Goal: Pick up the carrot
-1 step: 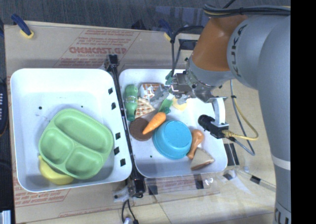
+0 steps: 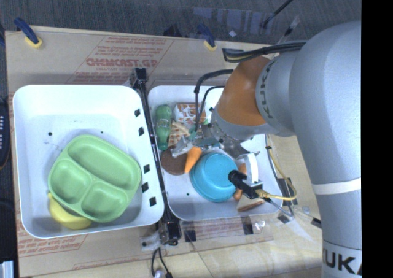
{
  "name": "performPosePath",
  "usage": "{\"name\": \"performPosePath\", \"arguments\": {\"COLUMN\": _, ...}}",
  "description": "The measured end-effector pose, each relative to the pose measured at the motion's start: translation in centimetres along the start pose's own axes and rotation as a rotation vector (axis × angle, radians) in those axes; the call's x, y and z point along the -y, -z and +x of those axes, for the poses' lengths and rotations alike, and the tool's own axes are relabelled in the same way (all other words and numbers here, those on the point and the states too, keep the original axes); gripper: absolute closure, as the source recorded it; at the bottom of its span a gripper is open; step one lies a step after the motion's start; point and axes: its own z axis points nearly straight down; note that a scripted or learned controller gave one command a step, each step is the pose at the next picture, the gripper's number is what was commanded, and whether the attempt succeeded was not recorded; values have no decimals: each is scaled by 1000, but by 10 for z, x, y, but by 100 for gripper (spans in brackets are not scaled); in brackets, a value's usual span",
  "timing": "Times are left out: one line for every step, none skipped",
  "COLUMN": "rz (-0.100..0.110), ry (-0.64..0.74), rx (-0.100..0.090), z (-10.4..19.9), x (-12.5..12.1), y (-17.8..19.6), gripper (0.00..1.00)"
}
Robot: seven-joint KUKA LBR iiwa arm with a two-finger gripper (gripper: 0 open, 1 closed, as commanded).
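The carrot point(image 2: 192, 159) is a short orange piece in the right bin point(image 2: 184, 206). It lies between a brown disc point(image 2: 172, 164) and a blue bowl point(image 2: 214, 177), with its tip pointing down and left. My gripper point(image 2: 196, 143) reaches in from the right and hangs right above the carrot's upper end, very close to it or touching it. The wrist and its orange band cover the bin's back right part. Whether the carrot is gripped is hidden by the gripper body.
A green bottle-like item point(image 2: 163, 124) and a snack packet point(image 2: 184, 116) lie at the right bin's back left. An orange piece point(image 2: 242, 165) and a brownish stick point(image 2: 249, 205) lie right of the bowl. The left bin point(image 2: 37, 111) holds a green divided plate point(image 2: 95, 175) over a yellow thing point(image 2: 66, 216).
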Motion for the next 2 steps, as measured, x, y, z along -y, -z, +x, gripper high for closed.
{"name": "performPosePath", "arguments": {"rz": 5, "ry": 10, "rx": -3, "z": 1, "x": -1, "y": 10, "gripper": 100}}
{"name": "performPosePath", "arguments": {"rz": -5, "ry": 15, "rx": 1, "z": -21, "x": -68, "y": 134, "gripper": 100}}
